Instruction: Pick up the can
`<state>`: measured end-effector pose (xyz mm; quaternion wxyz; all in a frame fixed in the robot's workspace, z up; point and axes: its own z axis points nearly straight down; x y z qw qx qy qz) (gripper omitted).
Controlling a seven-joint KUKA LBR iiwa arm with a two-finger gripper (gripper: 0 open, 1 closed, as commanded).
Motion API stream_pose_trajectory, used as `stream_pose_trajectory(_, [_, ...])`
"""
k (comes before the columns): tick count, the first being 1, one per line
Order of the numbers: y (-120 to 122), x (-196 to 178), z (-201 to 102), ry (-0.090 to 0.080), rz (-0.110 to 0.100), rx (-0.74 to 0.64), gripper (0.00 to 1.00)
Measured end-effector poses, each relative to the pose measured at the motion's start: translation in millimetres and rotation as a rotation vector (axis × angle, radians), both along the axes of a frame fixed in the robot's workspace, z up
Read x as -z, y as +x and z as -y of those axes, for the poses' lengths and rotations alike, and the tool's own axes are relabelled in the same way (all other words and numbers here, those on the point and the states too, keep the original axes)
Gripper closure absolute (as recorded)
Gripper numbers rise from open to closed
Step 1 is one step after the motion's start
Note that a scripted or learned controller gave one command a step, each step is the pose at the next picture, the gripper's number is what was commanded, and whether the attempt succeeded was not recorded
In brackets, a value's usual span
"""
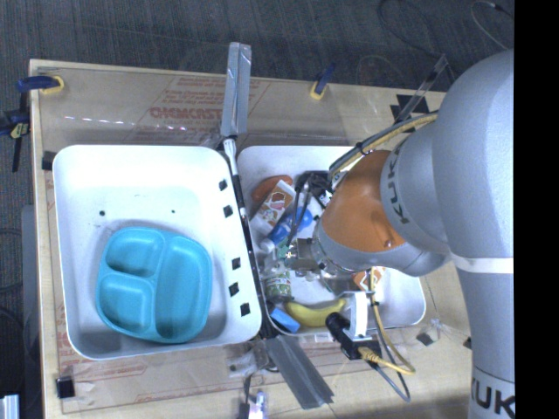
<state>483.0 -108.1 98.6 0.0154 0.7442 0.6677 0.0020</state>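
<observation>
My arm (454,182) comes in from 3 o'clock and hangs over the right bin (288,154), its orange band covering much of that bin's middle. My claw (303,256) sits low among the clutter near the wall between the two bins, and I cannot tell whether it is clenched or released, because my own wrist hides it. The can (274,195), brownish-orange with a pale label, lies on its side toward 11 o'clock in the right bin, close to the dividing wall and apart from my claw. A banana (316,311) lies toward 6 o'clock in the same bin, with a blue scrap (284,319) just beside it. The left bin (65,173) holds a teal divided plate (157,285) toward its 6 o'clock end. Both bins rest on a pale wooden bench (131,103) bearing faint red lettering. Blue clamps (39,84) grip its 12 o'clock edge, and a grey bar (236,85) runs along the line between the bins. Beyond the bench lies dark carpet (131,16).
</observation>
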Motion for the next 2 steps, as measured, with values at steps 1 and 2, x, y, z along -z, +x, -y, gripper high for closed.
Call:
stream_pose_trajectory(1, [-2, -7, -6, 0.012, -0.014, -0.013, 1.0])
stream_pose_trajectory(2, [86, -113, -46, 0.024, -0.026, 0.225, 1.0])
